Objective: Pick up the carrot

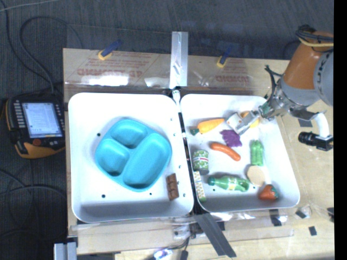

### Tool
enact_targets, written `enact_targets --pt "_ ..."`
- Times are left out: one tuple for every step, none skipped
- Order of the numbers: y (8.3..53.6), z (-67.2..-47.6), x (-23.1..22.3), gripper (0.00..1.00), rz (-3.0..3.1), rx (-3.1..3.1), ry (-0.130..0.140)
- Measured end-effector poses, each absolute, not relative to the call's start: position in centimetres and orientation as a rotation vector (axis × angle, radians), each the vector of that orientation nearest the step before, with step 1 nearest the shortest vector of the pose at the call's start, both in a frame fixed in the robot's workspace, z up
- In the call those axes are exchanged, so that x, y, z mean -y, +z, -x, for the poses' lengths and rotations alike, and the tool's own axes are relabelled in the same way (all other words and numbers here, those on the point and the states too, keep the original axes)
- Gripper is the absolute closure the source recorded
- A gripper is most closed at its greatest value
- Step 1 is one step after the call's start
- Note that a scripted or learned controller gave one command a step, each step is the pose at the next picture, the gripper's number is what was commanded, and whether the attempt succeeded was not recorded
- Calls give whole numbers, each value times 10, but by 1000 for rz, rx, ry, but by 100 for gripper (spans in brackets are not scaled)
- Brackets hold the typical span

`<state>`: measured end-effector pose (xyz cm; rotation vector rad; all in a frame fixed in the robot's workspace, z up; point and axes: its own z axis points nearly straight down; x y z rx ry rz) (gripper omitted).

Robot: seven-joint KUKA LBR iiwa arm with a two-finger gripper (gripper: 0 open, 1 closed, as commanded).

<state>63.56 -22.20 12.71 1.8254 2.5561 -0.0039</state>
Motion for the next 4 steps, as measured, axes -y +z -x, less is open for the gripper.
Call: enact_targets --pt "204 -661 222 0 -1567 -2718 -5" --pt "93 -667 215 0 -1619 -2712 1" --pt "90 -618 221 0 -1509 -2744 6" --pt "196 -637 222 0 -1392 -2813 4"
